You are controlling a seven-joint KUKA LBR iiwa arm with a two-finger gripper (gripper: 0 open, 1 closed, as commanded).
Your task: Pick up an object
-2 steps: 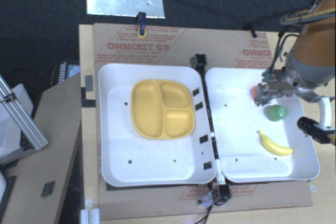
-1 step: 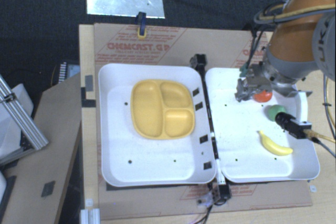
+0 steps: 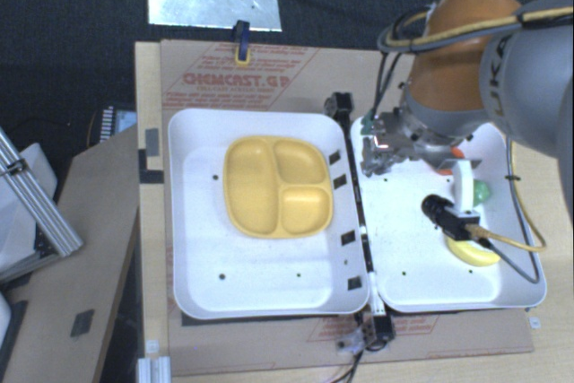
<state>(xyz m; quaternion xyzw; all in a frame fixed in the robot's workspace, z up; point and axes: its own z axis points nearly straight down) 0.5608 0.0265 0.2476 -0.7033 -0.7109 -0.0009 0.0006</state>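
Note:
My gripper (image 3: 375, 153) hangs low over the far left part of the right bin (image 3: 405, 233), close to the divider between the bins. A yellow banana-shaped object (image 3: 473, 255) lies near the right bin's front right. A small green object (image 3: 483, 191) sits by the right wall, partly hidden by the arm. A bit of something orange-red (image 3: 446, 165) peeks out from under the wrist. Nothing shows between the gripper's fingertips.
The left bin (image 3: 204, 275) holds a yellow divided plate (image 3: 276, 187) in its middle. The bulky grey and orange arm (image 3: 466, 58) covers the back right of the right bin. A cardboard sheet (image 3: 238, 76) lies under both bins.

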